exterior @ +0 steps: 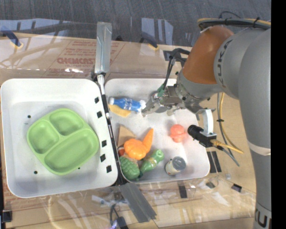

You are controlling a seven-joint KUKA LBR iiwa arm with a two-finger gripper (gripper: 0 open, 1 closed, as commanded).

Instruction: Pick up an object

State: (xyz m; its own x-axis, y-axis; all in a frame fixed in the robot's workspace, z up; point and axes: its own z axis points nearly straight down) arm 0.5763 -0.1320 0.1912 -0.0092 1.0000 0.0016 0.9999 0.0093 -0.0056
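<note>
The right bin (133,87) holds several small objects. A blue bottle (125,104) with a yellow label lies on its side near the bin's back left. My gripper (154,105) hangs low over the bin's back middle, right at the bottle's white cap end; whether it touches the bottle is unclear. A pink-red ball (178,132) lies in front of the gripper to the right. An orange carrot-shaped toy (139,145) lies at the bin's middle front. Two green toys (129,168) (153,159) and a small round jar (175,164) sit along the front wall.
The left bin (9,128) holds a green divided plate (63,140). A brown card piece (123,135) lies under the orange toy. A divider strip (103,51) runs between the bins. The arm's orange band (205,56) looms over the right bin's back right.
</note>
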